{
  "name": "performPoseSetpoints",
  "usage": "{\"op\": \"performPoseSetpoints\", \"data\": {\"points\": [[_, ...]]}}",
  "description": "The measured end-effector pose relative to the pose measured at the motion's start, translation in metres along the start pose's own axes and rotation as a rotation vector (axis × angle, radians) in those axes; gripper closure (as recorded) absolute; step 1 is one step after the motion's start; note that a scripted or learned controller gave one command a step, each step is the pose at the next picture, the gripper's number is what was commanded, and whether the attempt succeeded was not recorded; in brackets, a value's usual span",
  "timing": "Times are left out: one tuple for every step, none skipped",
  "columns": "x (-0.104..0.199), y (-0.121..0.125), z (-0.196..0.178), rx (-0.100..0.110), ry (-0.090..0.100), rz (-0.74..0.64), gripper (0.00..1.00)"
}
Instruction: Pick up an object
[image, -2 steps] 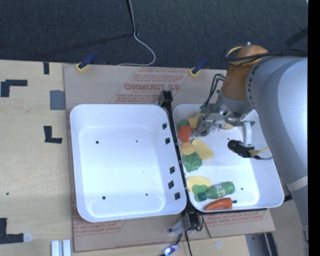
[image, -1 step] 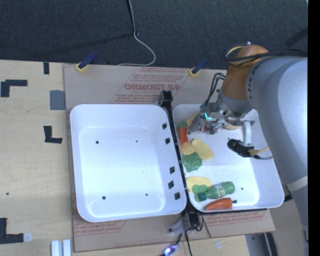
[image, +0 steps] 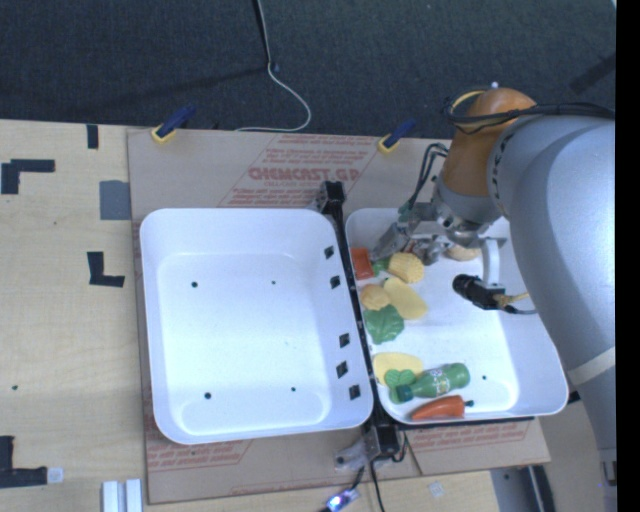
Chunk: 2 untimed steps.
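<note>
I see tool (image: 402, 242) low over far left corner of right bin (image: 530, 385), arm reaching in from right. Tool state: cannot tell from this angle.

Candidate objects, all in right bin, left half:
- Yellow piece (image: 406, 267) just beside tool, near side.
- Orange piece (image: 361, 263) against bin's left wall.
- Second yellow piece (image: 375, 297) and third yellow piece (image: 407, 302), close together.
- Green lump (image: 383, 323) touching them.
- Green bottle (image: 438, 380) on its side, red-orange carrot shape (image: 438, 407) beside it at near wall.

Left bin (image: 240, 330) adjoins on worktop (image: 60, 330).
</note>
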<state>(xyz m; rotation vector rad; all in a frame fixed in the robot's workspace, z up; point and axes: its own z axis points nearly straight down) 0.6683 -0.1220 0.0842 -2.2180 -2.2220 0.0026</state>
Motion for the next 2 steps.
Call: {"op": "performPoseSetpoints", "data": {"points": [[0.001,0.001,-0.012,-0.003,-0.001,-0.001,1.00],[0.056,0.002,-0.107,-0.011,0.001,-0.005,1.00]]}}
